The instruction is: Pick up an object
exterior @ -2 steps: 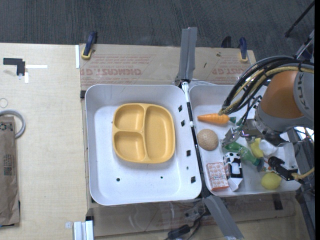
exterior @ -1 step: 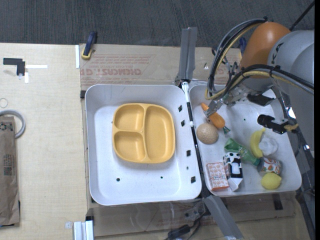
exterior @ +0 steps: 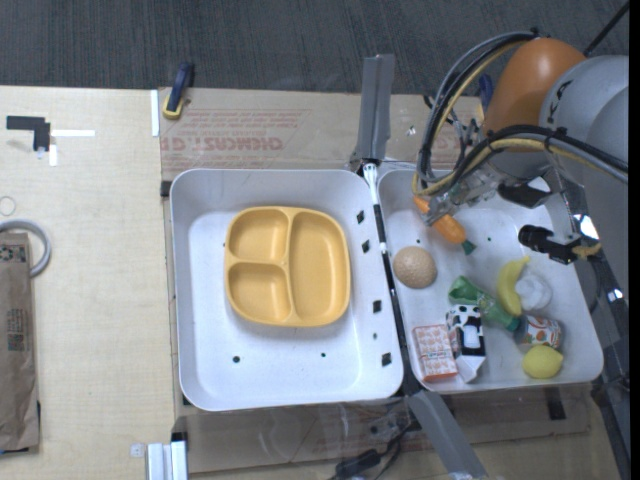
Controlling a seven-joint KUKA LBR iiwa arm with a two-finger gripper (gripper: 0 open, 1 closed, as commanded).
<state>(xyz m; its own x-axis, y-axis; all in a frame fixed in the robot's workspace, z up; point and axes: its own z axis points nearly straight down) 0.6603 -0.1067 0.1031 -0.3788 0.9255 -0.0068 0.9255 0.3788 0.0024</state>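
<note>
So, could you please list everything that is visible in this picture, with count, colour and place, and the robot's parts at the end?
Bins: 2, white, side by side on the bench; left bin, right bin.
Divided tray: 1, yellow, three compartments, in the left bin.
Orange item: 1, orange, upper left of the right bin, just below the gripper.
Ball: 1, tan, left side of the right bin.
Banana: 1, yellow, right bin centre.
Lemon: 1, yellow, lower right corner.
Carton: 1, red and white, lower left of the right bin.
Paper bag: 1, brown, bench far left.
Gripper: 1, over the right bin's upper left.
Arm: 1, grey with an orange band, from the right.
</note>
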